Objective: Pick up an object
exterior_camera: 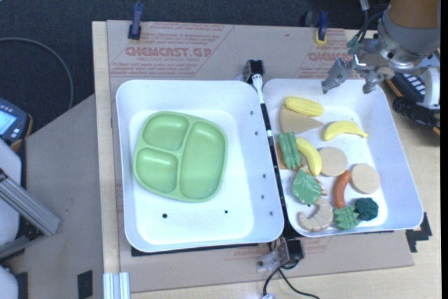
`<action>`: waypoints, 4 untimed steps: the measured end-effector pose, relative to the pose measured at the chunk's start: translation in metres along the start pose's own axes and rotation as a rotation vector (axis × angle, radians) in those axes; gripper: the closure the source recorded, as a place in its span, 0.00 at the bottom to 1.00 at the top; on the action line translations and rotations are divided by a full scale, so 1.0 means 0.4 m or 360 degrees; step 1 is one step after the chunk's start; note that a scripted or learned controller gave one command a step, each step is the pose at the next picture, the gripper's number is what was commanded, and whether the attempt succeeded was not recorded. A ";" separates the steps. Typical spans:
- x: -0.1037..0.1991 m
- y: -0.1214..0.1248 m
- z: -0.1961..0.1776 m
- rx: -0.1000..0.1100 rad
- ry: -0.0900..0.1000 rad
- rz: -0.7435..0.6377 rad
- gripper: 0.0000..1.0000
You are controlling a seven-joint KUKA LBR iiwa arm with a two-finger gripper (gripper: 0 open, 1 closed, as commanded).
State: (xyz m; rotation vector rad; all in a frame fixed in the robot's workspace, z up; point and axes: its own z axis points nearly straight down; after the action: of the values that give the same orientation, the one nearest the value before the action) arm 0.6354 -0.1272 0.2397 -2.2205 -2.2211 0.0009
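Two white bins on the bench: left bin (pixel 133 220) holds one green divided plate (pixel 180 156), right bin (pixel 399 150) holds all the play food.

Gripper (pixel 352 79) hangs over the right bin's far rim, about 1 o'clock of that bin. Fingers spread wide, nothing between them.

Nearest candidate is the corn cob (pixel 303 106). It lies at roughly 8 o'clock from the gripper, close, with its long axis running 9-to-3. A close across the short axis looks like the sensible approach, judging from the spread of the fingers. Single arm, so no choice of reach.

Count in right bin:
- 2 bananas: one (pixel 344 129) at 6 o'clock of the gripper, one (pixel 310 155) mid-bin, axis about 11-to-5
- 1 corn cob
- 1 tan wedge (pixel 299 122), touching the corn cob's near side
- 2 tan round slices (pixel 332 161), (pixel 365 178)
- 1 sausage (pixel 340 188), axis near 12-to-6
- 1 dark broccoli (pixel 366 208)
- 3 other green pieces (pixel 288 149), (pixel 306 187), (pixel 345 218)
- 1 pale cookie-like piece (pixel 315 218)

Pieces at the near end touch and overlap, so that count is my best read. The far-end items sit freer, so they're the better pick.
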 end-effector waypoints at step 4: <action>0.084 -0.379 0.381 -0.0013 -0.0003 0.0008 0.00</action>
State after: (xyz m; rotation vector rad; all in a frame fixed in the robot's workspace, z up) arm 0.4838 -0.0937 0.0873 -2.2306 -2.2207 -0.0063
